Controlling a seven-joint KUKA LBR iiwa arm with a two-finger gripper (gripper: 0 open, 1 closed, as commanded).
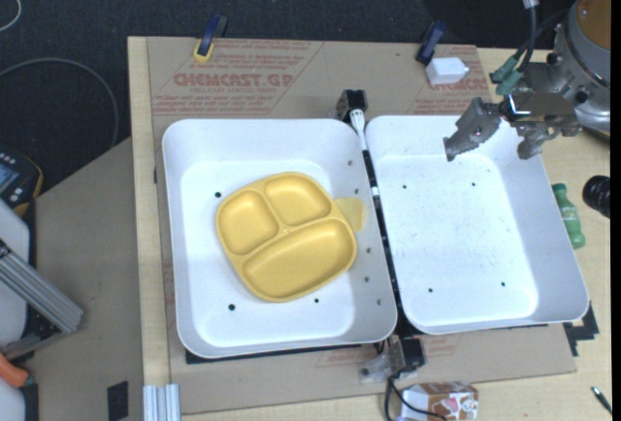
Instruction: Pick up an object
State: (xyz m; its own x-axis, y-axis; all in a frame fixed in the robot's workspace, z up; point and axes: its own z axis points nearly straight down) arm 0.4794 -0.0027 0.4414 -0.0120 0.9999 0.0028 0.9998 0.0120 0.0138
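My gripper (497, 140) hangs over the upper right of the frame, above the far edge of the right bin (543, 298). My two fingers (469, 132) are spread apart with nothing between them; one reaches toward the middle of the frame, the other sits nearer the right edge. The yellow plate (283, 235), divided into three sections, lies in the left bin (184, 177) at the centre left of the frame, well apart from me. A small yellow piece (350, 212) lies touching the plate's right side. A green object (568, 213) lies just outside the right bin, by the right edge.
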